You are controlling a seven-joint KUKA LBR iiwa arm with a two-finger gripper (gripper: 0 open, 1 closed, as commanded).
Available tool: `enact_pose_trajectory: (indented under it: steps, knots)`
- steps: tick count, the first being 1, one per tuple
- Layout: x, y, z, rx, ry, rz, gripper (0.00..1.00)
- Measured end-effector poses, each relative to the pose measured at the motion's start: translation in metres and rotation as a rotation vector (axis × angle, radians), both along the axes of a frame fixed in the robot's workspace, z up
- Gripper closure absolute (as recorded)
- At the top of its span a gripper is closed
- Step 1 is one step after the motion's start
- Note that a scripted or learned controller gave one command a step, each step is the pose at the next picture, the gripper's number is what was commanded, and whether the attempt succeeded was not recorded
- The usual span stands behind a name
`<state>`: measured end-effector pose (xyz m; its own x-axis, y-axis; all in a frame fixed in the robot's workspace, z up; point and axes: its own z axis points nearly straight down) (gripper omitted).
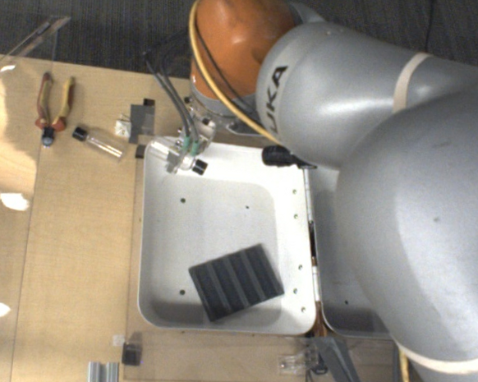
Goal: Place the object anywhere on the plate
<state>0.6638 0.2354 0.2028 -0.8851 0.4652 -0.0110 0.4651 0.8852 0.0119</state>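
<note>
Although no plate can be made out, the dark grey ribbed rectangular slab (237,281) is seen lying flat near the left white bin's (159,246) front edge; it is judged stiff, light, best pinched across its short sides. Whether the end effector (184,153), at the bin's far-left corner, is wide or narrow cannot be told.

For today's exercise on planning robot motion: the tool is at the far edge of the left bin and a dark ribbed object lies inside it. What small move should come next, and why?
Probably move the tool toward the near side of the left bin, over the dark ribbed object. The tool sits at the bin's far rim, well apart from the object, which lies flat on the bin floor with nothing gripping it.
</note>
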Motion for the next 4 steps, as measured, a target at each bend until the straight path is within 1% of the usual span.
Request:
enact_pose_trajectory:
  steps: [1, 3, 4]
  knots:
    - [-0.005, 0.001, -0.015, -0.005, 0.008, 0.240, 1.00]
    - [-0.002, 0.003, 0.011, 0.002, -0.009, 0.240, 1.00]
    - [0.000, -0.001, 0.068, -0.004, 0.006, 0.136, 1.00]
